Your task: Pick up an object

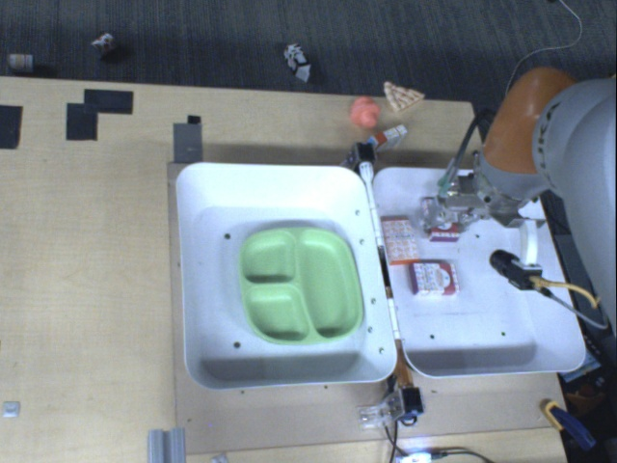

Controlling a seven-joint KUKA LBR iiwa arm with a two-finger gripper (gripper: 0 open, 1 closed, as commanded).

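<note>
The gripper [442, 218] hovers just above a red card [399, 238] in the right bin [482, 350]; its grip I can't tell.

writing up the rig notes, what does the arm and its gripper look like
The arm is bulky, rounded and light grey, with an orange band above the wrist. The gripper is small, of silvery metal. Thin dark cables run along the wrist.

The bulky, smooth grey robot arm [578, 133] carries a rounded orange band [521, 114] at ten o'clock from its shell. Beyond that sits the small silvery metal two-finger gripper [442, 218], with thin dark cables alongside.
</note>
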